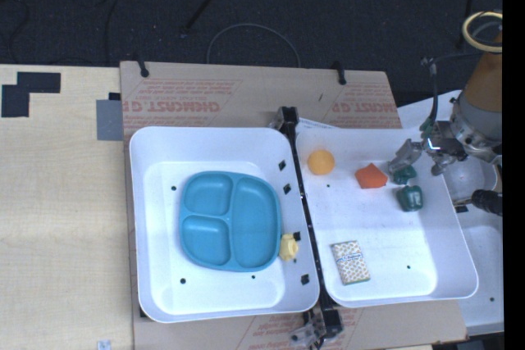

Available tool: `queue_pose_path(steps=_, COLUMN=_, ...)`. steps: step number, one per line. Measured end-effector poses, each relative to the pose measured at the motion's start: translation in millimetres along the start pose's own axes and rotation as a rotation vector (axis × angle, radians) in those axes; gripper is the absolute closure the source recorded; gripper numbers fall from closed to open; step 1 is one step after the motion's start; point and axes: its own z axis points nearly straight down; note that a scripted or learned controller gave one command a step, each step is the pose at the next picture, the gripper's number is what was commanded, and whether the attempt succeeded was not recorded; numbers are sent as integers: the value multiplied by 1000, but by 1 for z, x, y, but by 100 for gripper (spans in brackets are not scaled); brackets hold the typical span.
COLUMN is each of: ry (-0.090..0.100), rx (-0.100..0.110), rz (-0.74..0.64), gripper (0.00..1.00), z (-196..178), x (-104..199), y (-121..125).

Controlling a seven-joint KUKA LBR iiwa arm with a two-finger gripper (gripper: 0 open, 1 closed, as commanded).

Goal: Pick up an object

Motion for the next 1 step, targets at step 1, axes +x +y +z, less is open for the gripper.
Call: queue_pose_path(steps=1, ry=1, rx=1, rz=-4, gripper=0, z=61, x=8, y=3)
